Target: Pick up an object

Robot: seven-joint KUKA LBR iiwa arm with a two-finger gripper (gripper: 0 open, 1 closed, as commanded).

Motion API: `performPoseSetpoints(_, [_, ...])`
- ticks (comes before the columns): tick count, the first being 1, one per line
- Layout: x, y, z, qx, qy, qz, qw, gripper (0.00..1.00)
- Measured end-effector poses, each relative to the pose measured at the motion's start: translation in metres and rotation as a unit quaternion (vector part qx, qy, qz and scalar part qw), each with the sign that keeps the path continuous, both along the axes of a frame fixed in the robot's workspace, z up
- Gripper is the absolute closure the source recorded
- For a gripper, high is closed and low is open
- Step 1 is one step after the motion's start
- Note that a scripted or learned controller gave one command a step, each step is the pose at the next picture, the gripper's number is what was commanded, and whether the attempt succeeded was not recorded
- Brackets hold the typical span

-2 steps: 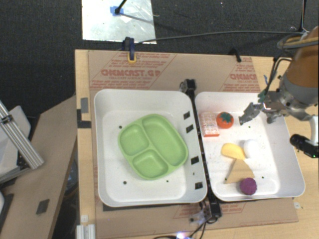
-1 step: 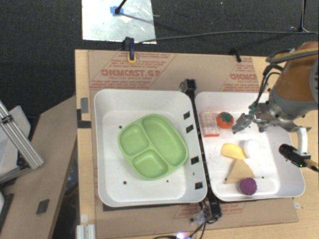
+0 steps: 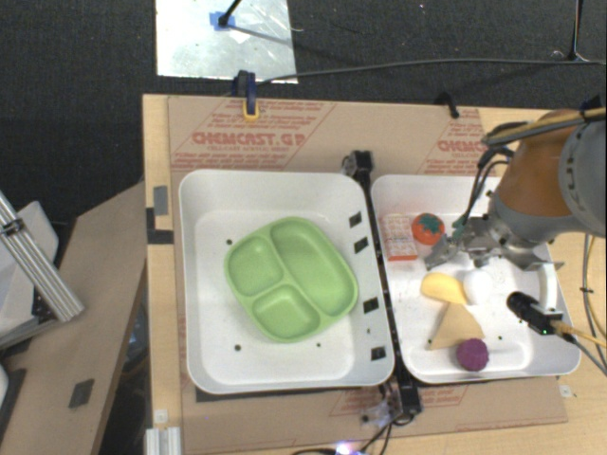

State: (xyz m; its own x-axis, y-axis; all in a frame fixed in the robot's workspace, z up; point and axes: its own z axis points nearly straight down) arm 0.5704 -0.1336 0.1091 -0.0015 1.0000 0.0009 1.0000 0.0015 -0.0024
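Pincer (image 3: 453, 245) tips blurred, near yellow lump (image 3: 444, 287).

camera: single, fixed overhead | looks down at a slant | covers both bins (image 3: 194, 282) | mid-range

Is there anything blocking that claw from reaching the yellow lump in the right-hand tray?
Nothing visible does. The gripper hangs just above the yellow lump, with bare tray floor between them. The tomato-like toy and the purple ball lie off to the sides.
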Motion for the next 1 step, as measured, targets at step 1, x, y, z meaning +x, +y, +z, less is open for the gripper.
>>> performPoseSetpoints(1, [0.0015,-0.0008,0.0140,-0.0010,-0.003,0.000,1.0000,1.00])
